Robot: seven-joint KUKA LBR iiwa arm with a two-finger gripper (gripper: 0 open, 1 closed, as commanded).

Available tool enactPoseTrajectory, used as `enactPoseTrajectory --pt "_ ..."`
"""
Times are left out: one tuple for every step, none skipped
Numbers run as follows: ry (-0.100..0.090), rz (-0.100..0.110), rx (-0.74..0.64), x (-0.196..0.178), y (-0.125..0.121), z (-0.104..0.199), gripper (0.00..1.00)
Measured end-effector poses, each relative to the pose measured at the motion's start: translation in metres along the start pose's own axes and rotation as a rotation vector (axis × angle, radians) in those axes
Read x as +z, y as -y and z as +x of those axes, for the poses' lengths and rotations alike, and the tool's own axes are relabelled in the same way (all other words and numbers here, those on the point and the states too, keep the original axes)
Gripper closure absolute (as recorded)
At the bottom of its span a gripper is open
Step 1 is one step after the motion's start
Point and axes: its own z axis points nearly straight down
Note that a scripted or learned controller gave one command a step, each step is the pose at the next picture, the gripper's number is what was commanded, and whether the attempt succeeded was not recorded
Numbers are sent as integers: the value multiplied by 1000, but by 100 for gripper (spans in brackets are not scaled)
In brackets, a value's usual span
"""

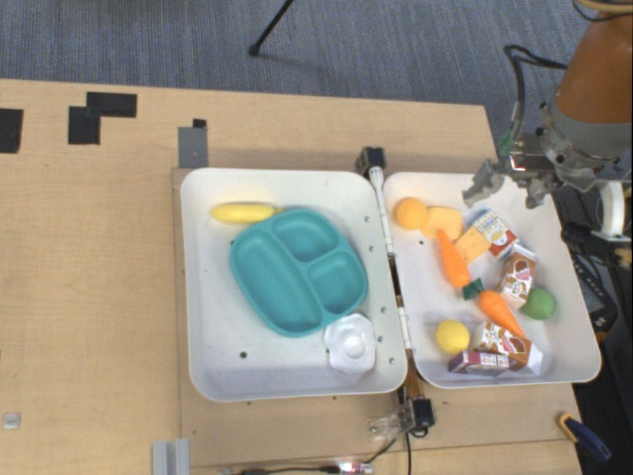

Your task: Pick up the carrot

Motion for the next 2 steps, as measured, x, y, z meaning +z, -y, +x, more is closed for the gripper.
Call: enactPoseTrajectory --pt "-1 2 -193 144 7 13 0" --pt "-1 -4 -73 179 13 3 0"
